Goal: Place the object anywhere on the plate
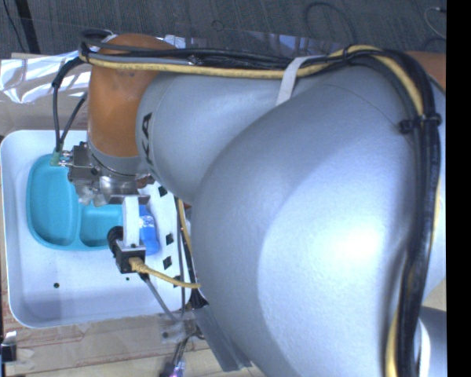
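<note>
A light blue plate [53, 207] lies in the left part of the left white bin [31, 301]. My gripper [96, 188] hangs over the plate's right edge, under the orange wrist band. A small, brighter blue thing [148, 231] shows just right of the plate, close beside the gripper's bracket; I cannot tell what it is or whether it is held. The arm hides the plate's right side and whatever lies under the gripper.
The grey arm covers most of the view, including the right bin and the left bin's right half. Bare white bin floor shows in front of the plate. A wooden bench edge [86, 332] runs along the front.
</note>
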Available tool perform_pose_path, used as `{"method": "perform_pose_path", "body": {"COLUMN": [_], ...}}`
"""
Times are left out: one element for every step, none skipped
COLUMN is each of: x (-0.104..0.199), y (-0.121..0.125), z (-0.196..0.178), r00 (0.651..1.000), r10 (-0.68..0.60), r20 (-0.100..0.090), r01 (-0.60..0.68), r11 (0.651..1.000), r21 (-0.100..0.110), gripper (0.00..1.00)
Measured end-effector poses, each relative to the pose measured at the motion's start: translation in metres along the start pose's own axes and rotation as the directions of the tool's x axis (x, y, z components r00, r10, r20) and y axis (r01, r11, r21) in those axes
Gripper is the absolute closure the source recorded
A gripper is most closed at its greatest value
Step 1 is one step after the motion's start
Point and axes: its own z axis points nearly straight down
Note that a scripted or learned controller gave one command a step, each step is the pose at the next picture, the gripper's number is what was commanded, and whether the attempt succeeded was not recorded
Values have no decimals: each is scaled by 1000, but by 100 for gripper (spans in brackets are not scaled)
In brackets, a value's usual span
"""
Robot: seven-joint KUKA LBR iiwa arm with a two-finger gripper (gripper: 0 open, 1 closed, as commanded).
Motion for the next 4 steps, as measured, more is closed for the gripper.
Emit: {"method": "perform_pose_path", "body": {"x": [13,18,7,-9], "y": [13,-11,-64,1], "z": [13,109,20,-108], "r00": [956,891,973,984], "r10": [294,453,233,176], "r20": [-5,-27,-6,-5], "r01": [-295,-453,-233,-176], "r11": [956,891,973,984], "r21": [-6,-11,-7,-7], "gripper": [100,100,100,100]}}
